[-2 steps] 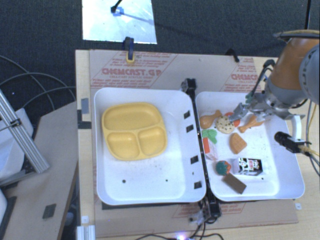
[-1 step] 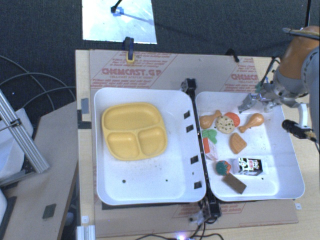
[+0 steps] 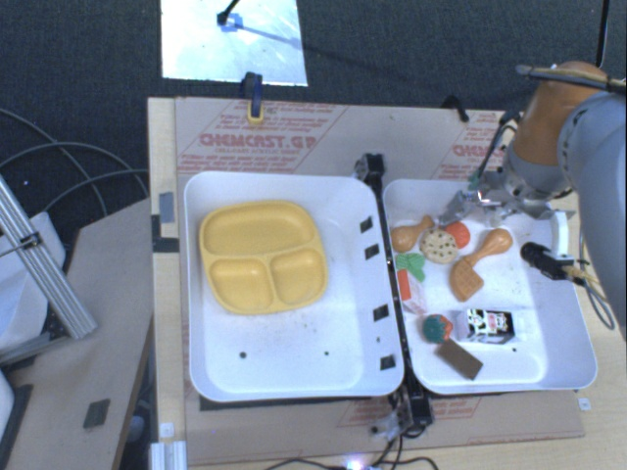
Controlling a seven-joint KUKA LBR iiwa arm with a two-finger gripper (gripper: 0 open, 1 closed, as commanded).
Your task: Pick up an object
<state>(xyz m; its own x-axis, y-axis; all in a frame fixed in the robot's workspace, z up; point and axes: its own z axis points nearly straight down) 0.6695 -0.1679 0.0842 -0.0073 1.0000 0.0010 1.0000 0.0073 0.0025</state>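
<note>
My gripper [image 3: 468, 205] hangs over the back of the right bin [image 3: 563, 346], just above a red tomato [image 3: 458, 233] and a round cookie [image 3: 440, 247]. Nothing shows between it and the toys. Beside them lie a tan drumstick [image 3: 410, 234] to the left and a bigger tan drumstick [image 3: 479, 263] to the right. An orange carrot with green leaves [image 3: 407, 279] rests by the bin's left wall. Nearer the front are a teal and red ball [image 3: 434, 328], a black and white carton [image 3: 488, 324] and a brown block [image 3: 458, 358].
The left bin [image 3: 294, 355] holds a yellow divided plate [image 3: 263, 256]. A black hinge strip [image 3: 384, 262] runs between the two bins. The grey arm with its orange band [image 3: 549, 116] comes in from the upper right.
</note>
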